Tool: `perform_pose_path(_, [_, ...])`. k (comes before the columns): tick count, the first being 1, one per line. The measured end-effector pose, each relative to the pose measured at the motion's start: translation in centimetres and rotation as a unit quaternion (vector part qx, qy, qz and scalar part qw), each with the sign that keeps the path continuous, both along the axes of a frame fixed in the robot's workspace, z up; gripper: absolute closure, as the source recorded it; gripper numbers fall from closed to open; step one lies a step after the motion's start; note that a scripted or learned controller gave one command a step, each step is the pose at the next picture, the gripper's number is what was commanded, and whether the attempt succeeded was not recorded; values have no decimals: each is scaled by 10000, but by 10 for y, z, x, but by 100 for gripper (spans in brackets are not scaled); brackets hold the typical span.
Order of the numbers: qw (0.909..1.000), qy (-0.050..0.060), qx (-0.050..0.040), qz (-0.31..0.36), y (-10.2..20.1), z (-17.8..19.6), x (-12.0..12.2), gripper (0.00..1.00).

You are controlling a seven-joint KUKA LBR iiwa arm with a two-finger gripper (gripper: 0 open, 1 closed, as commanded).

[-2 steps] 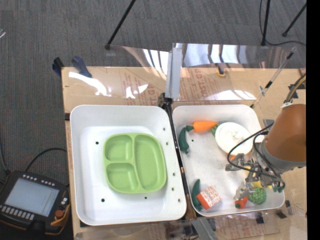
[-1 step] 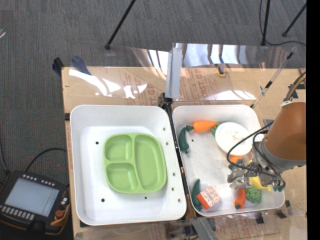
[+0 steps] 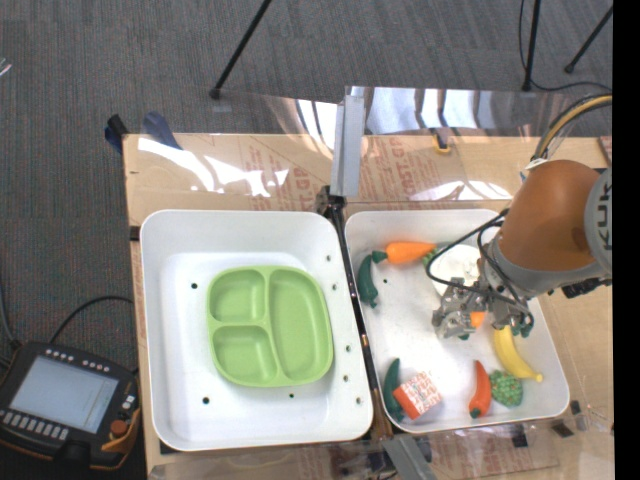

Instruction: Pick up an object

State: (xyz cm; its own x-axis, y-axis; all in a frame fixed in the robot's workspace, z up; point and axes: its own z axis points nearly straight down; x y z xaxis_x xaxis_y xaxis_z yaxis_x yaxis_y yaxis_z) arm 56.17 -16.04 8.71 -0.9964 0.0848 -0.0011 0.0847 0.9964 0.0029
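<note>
One yellow banana (image 3: 514, 353) — curved, beside pincer (image 3: 470, 320).

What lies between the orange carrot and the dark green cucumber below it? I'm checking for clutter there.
In the camera view, nothing: the carrot nearly touches the cucumber, with bare white bin floor beside them.

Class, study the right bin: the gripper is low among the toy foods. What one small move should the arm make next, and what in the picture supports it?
Probably lift straight up a little, to test the grasp. The gripper sits low in the right bin, with something small and orange at its tip, just above the banana. Whether that piece is actually gripped is unclear, so a short rise would show it.
</note>
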Motion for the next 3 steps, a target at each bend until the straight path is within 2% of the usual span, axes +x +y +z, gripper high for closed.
perform_pose_path(1, [10000,6,2,1,0,0,-1,0])
perform_pose_path(2, [10000,-3,3,80,49,1,40,0])
perform_pose_path(3, [9986,20,-10,-524,-2,0,-47,0])
